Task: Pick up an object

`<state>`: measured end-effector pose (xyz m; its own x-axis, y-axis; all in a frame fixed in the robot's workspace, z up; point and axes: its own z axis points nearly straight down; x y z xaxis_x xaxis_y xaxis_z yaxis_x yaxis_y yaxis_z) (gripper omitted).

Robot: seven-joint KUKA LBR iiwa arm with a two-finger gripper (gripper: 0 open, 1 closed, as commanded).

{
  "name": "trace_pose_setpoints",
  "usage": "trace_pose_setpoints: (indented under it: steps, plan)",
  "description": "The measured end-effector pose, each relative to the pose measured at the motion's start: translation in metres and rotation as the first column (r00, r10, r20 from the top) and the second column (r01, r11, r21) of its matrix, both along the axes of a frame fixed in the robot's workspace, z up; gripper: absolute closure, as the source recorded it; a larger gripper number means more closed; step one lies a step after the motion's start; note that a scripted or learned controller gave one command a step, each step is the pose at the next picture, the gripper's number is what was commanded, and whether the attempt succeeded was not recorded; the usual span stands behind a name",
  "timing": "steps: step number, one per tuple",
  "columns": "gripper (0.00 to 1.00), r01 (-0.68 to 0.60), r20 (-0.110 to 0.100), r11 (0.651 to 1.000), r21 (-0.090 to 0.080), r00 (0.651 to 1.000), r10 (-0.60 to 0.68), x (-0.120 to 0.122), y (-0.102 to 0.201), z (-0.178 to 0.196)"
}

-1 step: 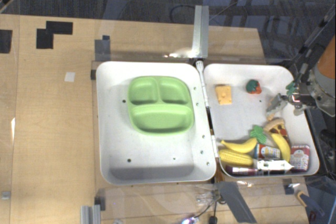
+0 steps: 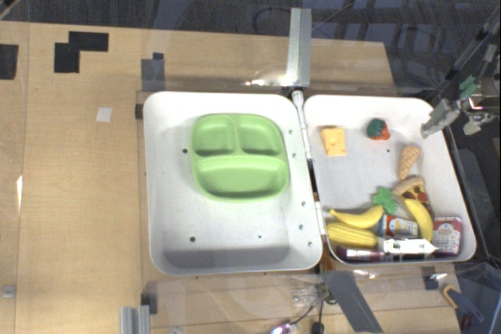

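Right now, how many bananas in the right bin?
2. One banana lies along the pile's left side; the other banana curves by the red box. The pile may hide more.

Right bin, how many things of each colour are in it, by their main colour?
Yellow: 4, the cheese, corn and two bananas
Red: 2, the strawberry and carton
Tan: 1, the cone
White: 1, the marker
Mixed: 1, the bottle
Total: 9, though the pile is crowded.
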<state>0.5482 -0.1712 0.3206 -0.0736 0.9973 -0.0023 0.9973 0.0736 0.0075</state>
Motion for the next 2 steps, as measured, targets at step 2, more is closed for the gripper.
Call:
trace_pose_setpoints:
  steps: [2]
  plan:
    - [0.0, 0.348, -0.004, 0.937, 0.002, 0.937, -0.348, 0.107, 0.031, -0.184]
